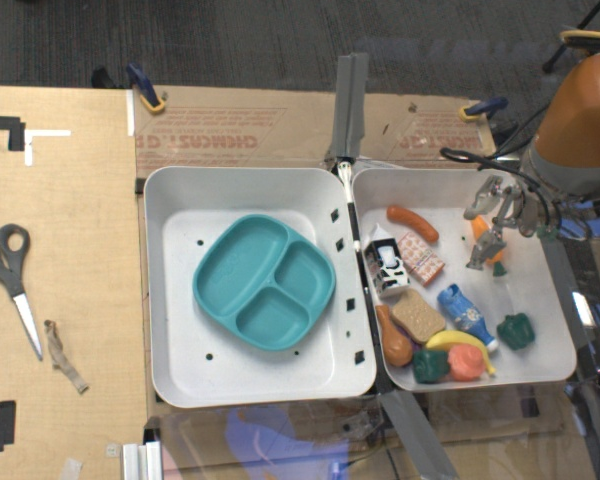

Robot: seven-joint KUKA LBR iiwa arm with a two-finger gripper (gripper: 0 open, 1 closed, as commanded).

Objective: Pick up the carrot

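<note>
My gripper is hanging with the small carrot sitting between my narrowly parted fingers, over the right bin; its long axis is running roughly upright, green end pointing down.

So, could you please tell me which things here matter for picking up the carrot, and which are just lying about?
For the job:
- carrot, small and orange, right bin, at the gripper's tips
- gripper, reaching in from the right
- right bin

Lying about:
- teal divided plate in the left bin
- sausage, banana, bread slice, blue bottle
- scissors on the bench
</note>
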